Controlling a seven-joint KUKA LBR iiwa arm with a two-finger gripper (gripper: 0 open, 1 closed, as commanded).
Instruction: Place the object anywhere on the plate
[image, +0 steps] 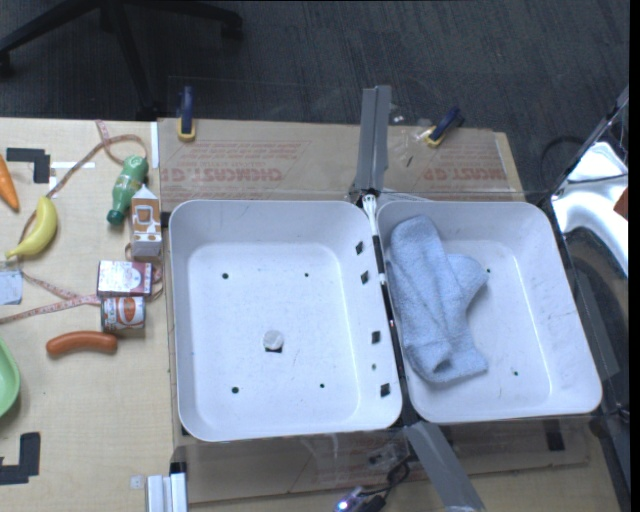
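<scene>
Small round object (273, 341): pale disc lying flat on the floor of the left bin (200, 400), slightly below and left of that bin's centre. Judged to be the task's thing.
Cloth (432, 305): grey-blue, folded, in the right bin (560, 330), just beside the left bin's divider wall.
Arm (592, 190): a pale section at the far right, well apart from the left bin, beyond the right bin.
Jaws: width cannot be told.
Object relative to jaws: well apart from the arm, with the whole right bin between.
Green rim (5, 392): on the counter, left of the left bin; possibly the plate, too cropped to confirm.
Risk: the disc is low and flat, so closing jaws may slip over it.
Risk: the cloth may be taken for the target.
</scene>
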